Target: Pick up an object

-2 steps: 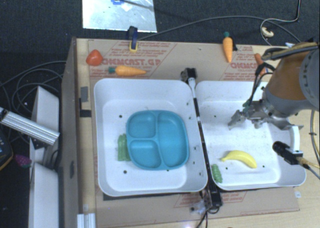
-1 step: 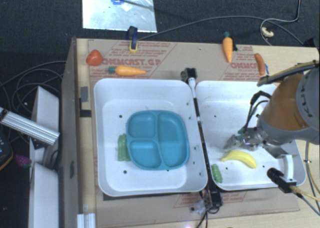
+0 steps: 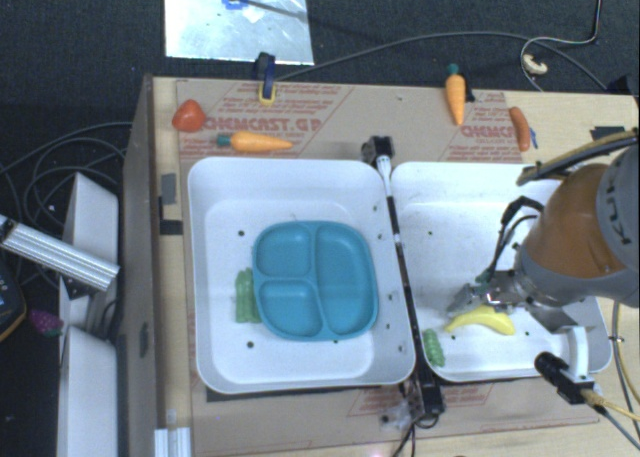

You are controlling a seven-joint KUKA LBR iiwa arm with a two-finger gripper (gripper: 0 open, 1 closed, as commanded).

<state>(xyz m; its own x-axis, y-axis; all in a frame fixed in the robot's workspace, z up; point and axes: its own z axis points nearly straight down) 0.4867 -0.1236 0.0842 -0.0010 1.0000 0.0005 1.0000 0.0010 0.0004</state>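
A yellow banana (image 3: 481, 321) lies on the floor of the right bin (image 3: 450, 225), near its front wall. My gripper (image 3: 478, 298) hangs low over the bin just behind the banana, its dark fingers pointing left and down at the banana's upper edge. The orange band and grey wrist rise to the right of it. A small green object (image 3: 432, 346) rests in the right bin's front left corner. In the left bin (image 3: 230, 195) a blue divided plate (image 3: 315, 279) lies flat, with a green object (image 3: 245, 296) against its left edge.
On the cardboard behind the bins lie toy carrots (image 3: 253, 142) (image 3: 456, 96), a red-orange piece (image 3: 188, 116) and an orange piece (image 3: 519, 128). A black clamp (image 3: 379, 152) sits at the divider between the bins. Cables run along the left and back.
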